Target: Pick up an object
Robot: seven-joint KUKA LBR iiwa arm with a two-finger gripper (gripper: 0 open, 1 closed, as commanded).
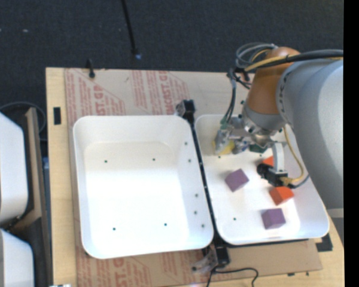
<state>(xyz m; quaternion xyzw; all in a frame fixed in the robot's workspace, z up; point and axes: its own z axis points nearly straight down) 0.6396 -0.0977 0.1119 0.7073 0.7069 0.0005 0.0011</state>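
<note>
While the gripper (230, 141) hangs over the far end of the right bin (251, 203), close to the wall it shares with the left bin (137, 184), its opening is masked by the wrist of the arm (266, 94), so whether it is wide or narrow cannot be told, and nothing is seen held in it. Candidate objects lie on the right bin's floor: a purple block (237, 179) just nearside of the gripper and apart from the walls; a second purple block (273, 218) near the front rim; and an orange block (281, 194) between the two, toward the right wall, close to the second purple block but seemingly not touching it. Both bins rest side by side on the tabletop (57, 160). By judgement, the blocks are small, light, rigid solids with matte faces, unlikely to deform, slip or break under a moderate squeeze. The first purple block appears the most accessible, having free floor on all sides. It sits turned at an angle to the bin walls, so the gripper would probably need to rotate until its closing axis crosses one pair of parallel flat faces, then descend centred over the block. A corner-to-corner grasp risks twisting the block out.
</note>
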